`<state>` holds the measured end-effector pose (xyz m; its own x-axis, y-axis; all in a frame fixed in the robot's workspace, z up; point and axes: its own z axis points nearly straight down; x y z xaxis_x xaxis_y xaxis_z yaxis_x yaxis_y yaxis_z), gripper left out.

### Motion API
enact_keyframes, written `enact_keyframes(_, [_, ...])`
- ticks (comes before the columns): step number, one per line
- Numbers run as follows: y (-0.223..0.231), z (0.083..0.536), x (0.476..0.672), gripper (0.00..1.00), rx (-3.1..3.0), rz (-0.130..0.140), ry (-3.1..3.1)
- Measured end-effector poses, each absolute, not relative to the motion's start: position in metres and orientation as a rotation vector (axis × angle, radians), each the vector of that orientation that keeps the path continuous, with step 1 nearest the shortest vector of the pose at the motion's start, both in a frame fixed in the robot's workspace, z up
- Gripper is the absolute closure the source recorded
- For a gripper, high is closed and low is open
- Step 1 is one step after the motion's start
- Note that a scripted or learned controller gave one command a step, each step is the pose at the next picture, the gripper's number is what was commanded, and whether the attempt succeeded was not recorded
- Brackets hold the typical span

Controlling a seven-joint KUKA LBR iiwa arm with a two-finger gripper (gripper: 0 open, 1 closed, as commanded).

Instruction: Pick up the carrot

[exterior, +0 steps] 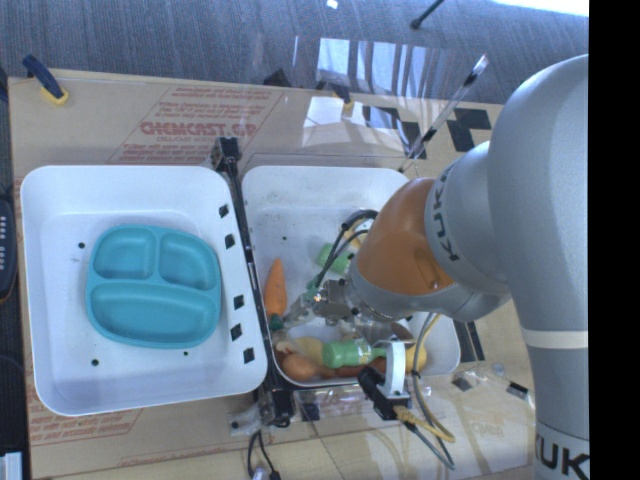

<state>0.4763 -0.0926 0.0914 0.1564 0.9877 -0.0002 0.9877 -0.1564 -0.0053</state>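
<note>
The orange carrot (275, 287) lies lengthwise in the right bin (300, 190), close against its left wall. My gripper (322, 304) hangs low in this bin, just right of the carrot's lower end, and the orange-banded wrist covers most of it. Nothing can be seen in its grasp.
A green toy (350, 353), a brown-orange piece (298, 366) and a yellow piece (416, 356) crowd the right bin's near edge below the gripper. Another green item (330, 258) peeks out by the wrist. The left bin (50, 208) holds a teal divided plate (155, 286).
</note>
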Motion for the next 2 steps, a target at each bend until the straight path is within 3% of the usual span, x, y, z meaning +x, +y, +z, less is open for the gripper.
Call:
enact_keyframes(1, [-0.095,0.091,0.532,0.00,-2.717,0.007,-1.562])
enact_keyframes(2, [-0.077,0.199,0.603,0.00,-2.805,-0.013,-1.416])
